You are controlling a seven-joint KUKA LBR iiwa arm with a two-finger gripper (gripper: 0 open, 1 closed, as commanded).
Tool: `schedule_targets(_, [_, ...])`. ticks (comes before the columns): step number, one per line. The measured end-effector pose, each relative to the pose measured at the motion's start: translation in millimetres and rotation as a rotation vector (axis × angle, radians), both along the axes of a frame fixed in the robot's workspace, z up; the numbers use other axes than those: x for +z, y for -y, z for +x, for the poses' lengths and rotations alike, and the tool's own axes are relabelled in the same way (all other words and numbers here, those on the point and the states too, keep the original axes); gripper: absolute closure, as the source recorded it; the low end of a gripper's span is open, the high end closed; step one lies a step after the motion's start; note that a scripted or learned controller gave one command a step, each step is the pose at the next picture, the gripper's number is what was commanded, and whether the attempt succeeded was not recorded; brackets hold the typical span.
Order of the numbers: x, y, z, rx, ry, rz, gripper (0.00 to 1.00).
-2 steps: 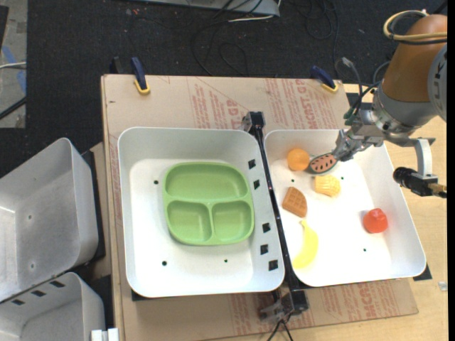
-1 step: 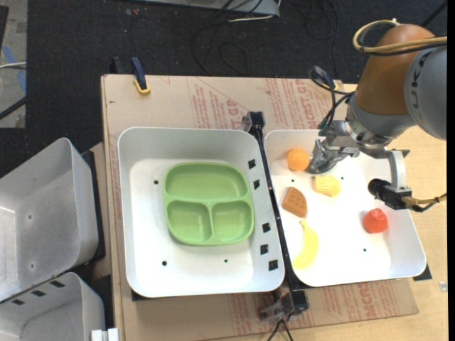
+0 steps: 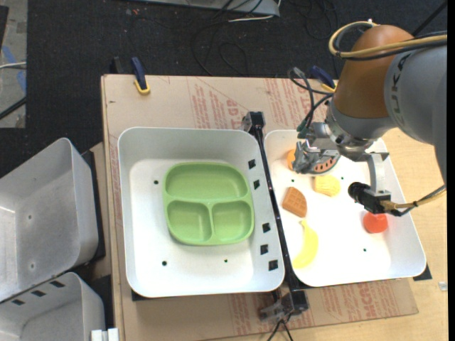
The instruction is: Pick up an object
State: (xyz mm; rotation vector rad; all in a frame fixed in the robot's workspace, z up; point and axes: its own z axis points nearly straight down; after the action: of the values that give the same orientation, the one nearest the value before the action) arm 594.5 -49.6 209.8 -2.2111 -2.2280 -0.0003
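The left bin (image 3: 135, 212) is sitting nearest the camera, holding a green tray (image 3: 209, 203) with three compartments. The right bin (image 3: 398, 254) is lying beside it, touching along the divider. The arm (image 3: 387, 77) is reaching down over the right bin's far end. The gripper (image 3: 315, 158) is hovering over something orange (whether it is clenched I cannot tell). Nearby are lying a banana (image 3: 306, 245), a brown wedge (image 3: 295, 202), a yellow piece (image 3: 328, 185) and a red piece (image 3: 375, 222).
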Motion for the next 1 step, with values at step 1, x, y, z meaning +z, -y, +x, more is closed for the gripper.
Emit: schedule_targets(1, [-3.4, -47.1, -15.1, 0.000, -0.002, -0.001, 1.00])
